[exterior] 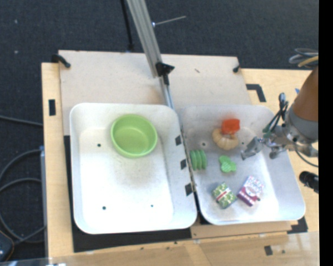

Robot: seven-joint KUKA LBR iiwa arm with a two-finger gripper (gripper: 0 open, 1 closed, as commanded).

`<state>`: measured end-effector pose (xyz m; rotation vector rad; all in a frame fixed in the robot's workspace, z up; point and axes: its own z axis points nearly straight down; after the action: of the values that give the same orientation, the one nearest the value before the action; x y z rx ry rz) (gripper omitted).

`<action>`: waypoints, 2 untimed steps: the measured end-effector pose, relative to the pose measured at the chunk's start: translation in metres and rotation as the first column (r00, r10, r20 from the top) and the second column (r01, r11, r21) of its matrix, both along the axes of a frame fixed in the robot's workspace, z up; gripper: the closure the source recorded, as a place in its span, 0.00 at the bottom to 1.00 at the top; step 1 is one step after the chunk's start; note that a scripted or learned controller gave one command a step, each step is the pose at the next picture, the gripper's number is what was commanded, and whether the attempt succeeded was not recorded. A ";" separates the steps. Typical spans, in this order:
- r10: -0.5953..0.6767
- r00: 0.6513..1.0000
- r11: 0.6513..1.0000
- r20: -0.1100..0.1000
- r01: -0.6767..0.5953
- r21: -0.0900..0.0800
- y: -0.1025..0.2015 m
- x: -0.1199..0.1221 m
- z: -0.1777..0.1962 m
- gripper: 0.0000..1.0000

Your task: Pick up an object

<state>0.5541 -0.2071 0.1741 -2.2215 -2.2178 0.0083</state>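
I see my gripper (259, 148) over the right bin (286, 195). Left of it: a bun (226, 140), block (231, 126) behind that. Two small boxes (224, 195) (250, 190) nearer me. Bowl (134, 136) far left, in the other bin (127, 215).

The two shallow white plastic bins, the left one (89, 204) and the right one (283, 198), look smooth with a dull sheen, their floors speckled with grey scuffing. The round lime-green plastic bowl (134, 136) is smooth and faintly glossy. The pale wooden table (53, 87) has a matt, light-grained top, and a flat beige board (111, 76) on it looks like matt card or fibreboard. The slanted silver metal rail (143, 29) is ribbed and shiny. The floor's dark carpet (44, 15) looks rough and flecked. The small pink-and-white wrapped block (250, 190) shows a crinkly, glossy wrapping.
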 end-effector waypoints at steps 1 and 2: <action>0.000 1.000 1.000 0.000 0.000 0.000 -0.005 0.001 -0.063 0.00; -0.004 1.000 1.000 0.010 0.004 0.001 -0.005 0.004 -0.048 1.00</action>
<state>0.5577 -0.2116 0.1263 -2.2309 -2.2179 -0.0039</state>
